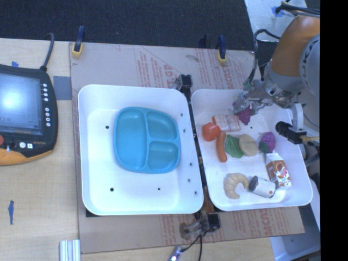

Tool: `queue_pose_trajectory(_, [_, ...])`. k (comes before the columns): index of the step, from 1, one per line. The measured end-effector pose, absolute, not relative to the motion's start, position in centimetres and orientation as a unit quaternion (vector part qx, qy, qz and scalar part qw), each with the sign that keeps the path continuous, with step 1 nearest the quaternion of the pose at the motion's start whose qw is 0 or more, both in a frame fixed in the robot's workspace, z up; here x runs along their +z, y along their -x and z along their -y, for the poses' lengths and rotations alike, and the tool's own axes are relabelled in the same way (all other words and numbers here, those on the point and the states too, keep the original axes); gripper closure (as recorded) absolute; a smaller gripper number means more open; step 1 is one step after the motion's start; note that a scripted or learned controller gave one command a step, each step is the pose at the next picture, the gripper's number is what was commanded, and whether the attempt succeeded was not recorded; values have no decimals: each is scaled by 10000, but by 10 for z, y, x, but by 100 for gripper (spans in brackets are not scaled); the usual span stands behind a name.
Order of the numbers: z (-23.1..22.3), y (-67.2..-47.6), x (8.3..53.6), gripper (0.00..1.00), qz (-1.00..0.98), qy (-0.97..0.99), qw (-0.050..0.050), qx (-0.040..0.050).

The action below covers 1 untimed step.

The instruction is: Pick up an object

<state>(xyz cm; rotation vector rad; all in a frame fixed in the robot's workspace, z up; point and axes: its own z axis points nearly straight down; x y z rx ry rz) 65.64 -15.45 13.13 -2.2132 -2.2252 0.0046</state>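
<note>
At the bottom of the right bin (304,192) lie a croissant (235,184), a small can (262,187) and a carton (278,171). Above them, mid-frame, sit a carrot (221,147), a green vegetable (234,146), a beige potato (248,144) and a purple berry (267,142). Higher up are a tomato (210,131) and a wrapped snack (227,123). Toward the upper right, the gripper (246,109) pinches a purple grape bunch (244,115) between its fingers. The left bin (98,194) holds a blue divided plate (147,140).

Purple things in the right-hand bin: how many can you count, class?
2. One purple piece sits at the claw near the bin's far edge; another purple piece lies mid-bin, right of the beige item. Others may be hidden.
</note>
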Motion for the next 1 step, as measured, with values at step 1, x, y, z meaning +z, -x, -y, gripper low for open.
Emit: queue_pose_trajectory(1, [101, -657, 185, 100, 7086, 7056, 9, 6])
